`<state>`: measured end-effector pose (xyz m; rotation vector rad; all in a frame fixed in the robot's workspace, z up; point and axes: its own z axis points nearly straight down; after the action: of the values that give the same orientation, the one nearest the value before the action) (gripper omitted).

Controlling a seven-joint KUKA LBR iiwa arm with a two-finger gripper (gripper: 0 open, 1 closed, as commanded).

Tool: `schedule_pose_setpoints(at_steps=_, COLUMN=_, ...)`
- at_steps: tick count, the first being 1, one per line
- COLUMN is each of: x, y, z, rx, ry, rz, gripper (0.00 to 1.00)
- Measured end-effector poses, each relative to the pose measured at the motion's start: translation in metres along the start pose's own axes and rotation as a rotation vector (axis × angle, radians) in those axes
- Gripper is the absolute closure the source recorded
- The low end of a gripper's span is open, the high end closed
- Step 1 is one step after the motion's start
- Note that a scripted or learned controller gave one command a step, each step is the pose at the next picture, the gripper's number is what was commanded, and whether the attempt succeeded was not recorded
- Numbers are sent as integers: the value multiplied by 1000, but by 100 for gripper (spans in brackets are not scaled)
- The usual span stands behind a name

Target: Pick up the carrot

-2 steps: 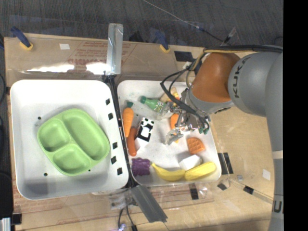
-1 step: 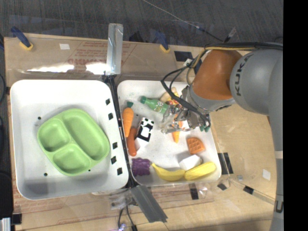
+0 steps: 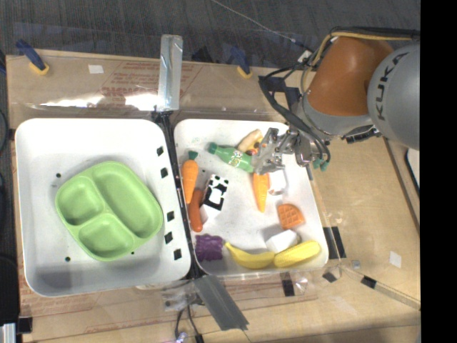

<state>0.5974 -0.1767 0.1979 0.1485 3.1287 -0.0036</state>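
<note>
An orange carrot (image 3: 260, 190) lies pointing down the image in the middle of the right bin (image 3: 314, 191). Its thick top end sits right under my gripper (image 3: 273, 161), which hangs over the bin's upper right part and touches or nearly touches that end. A second, longer carrot (image 3: 188, 177) lies along the bin's left wall, with a reddish-orange piece (image 3: 195, 213) just below it. The arm's grey and orange wrist (image 3: 343, 77) comes in from the upper right.
Around the carrot lie a green bottle (image 3: 232, 156), a black-and-white cube (image 3: 216, 192), an orange waffle piece (image 3: 290, 215), a white block (image 3: 280, 239), two yellow bananas (image 3: 275, 256) and purple grapes (image 3: 209, 246). The left bin (image 3: 28, 191) holds a green divided plate (image 3: 108, 209).
</note>
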Motion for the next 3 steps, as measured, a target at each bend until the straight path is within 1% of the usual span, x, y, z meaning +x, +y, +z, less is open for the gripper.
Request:
schedule_pose_setpoints(at_steps=1, x=2, y=7, z=-114, rx=1, ry=-5, rz=-66, gripper=100)
schedule_pose_setpoints(at_steps=2, x=66, y=-38, z=-87, rx=-1, ry=9, rz=-106, gripper=100)
schedule_pose_setpoints(at_steps=3, x=64, y=-37, z=-98, rx=0, ry=5, rz=-112, gripper=100)
